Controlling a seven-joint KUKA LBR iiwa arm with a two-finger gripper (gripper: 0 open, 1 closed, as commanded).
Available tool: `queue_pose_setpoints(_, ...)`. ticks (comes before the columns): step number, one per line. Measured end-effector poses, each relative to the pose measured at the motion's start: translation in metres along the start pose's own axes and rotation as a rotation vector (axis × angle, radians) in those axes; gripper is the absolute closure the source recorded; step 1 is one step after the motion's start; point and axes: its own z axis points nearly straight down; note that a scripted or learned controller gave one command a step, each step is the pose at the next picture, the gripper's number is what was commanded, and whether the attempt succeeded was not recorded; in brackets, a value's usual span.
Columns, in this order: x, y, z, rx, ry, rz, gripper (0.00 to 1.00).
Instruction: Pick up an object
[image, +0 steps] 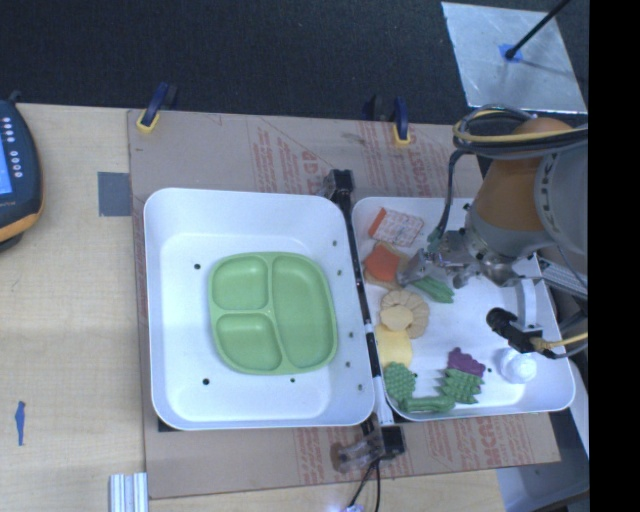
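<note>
The end effector (425, 268) sits low in the right bin (560, 398), among the toy food beside an orange block (381, 265); how its fingers stand I cannot tell. This looks like the reach-and-grasp step; next it must close and lift

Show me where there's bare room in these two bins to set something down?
The left bin has bare white floor all around the green divided plate, widest along its left and bottom walls. The right bin is crowded: toy food fills its left half and the gripper hangs over it. A small bare patch lies near the white cap.
</note>
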Motion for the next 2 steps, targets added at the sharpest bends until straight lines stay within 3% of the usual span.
queue_pose_setpoints(1,0.031,0.06,-0.007,-0.015,-0.016,0.003,0.0)
queue_pose_setpoints(2,0.016,-0.009,-0.005,-0.005,-0.002,0.006,0.0)
